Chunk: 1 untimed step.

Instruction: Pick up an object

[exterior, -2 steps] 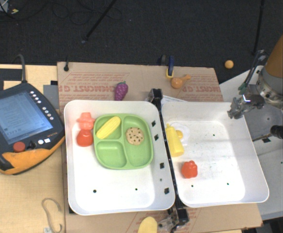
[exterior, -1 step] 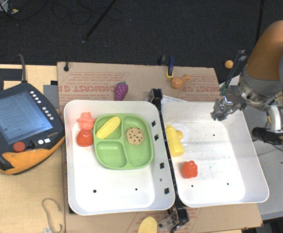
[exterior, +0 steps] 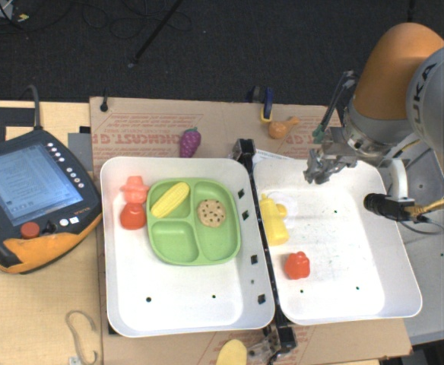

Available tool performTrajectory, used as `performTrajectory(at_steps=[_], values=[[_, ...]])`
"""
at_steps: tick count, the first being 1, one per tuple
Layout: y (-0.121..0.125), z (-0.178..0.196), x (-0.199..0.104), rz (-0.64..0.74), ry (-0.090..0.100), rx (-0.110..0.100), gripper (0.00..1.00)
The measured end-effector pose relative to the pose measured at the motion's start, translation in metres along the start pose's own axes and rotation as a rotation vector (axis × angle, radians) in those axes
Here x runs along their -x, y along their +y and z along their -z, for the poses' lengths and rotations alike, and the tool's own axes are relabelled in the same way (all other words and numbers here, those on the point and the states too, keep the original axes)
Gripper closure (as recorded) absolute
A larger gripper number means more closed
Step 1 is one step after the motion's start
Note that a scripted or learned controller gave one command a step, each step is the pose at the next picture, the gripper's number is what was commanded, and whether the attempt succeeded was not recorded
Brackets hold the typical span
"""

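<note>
The hand point(exterior: 322, 170) hangs over the far edge of the right bin point(exterior: 374, 280), near its far-left corner, at the end of the grey arm with its orange band point(exterior: 393, 67). Whether its fingers are apart or together I cannot tell; nothing shows between them.

In the right bin lie two things. A yellow toy block point(exterior: 274, 220) rests against the bin's left wall, its long axis running near-to-far, one end towards the hand and the other towards the near rim. A small red toy point(exterior: 297, 265) sits nearer and a little to the right, close to the yellow one but apart from it; it is squat, with no clear long axis. Both lie on open white floor, with nothing between them and the hand.

The left bin point(exterior: 131, 295) holds a green divided plate point(exterior: 178, 243), carrying a yellow corn cob point(exterior: 169, 198), which lies slanted, and a cookie point(exterior: 211, 213). A red-orange toy point(exterior: 134, 202) stands just left of the plate.

On the surface beyond the bins lie a purple grape bunch point(exterior: 190, 141) and an orange toy point(exterior: 282, 128). A control pendant point(exterior: 32, 196) sits at far left, and a yellow object point(exterior: 231, 352) lies at the near edge.
</note>
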State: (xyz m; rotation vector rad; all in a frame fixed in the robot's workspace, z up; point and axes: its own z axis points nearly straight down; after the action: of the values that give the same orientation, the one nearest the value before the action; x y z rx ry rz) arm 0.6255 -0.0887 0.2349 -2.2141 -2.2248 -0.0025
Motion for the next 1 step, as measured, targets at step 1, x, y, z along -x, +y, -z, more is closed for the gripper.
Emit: performTrajectory(at_steps=[1], values=[[-0.0120,-0.0113,-0.0526,-0.002,-0.001,-0.004,1.00]])
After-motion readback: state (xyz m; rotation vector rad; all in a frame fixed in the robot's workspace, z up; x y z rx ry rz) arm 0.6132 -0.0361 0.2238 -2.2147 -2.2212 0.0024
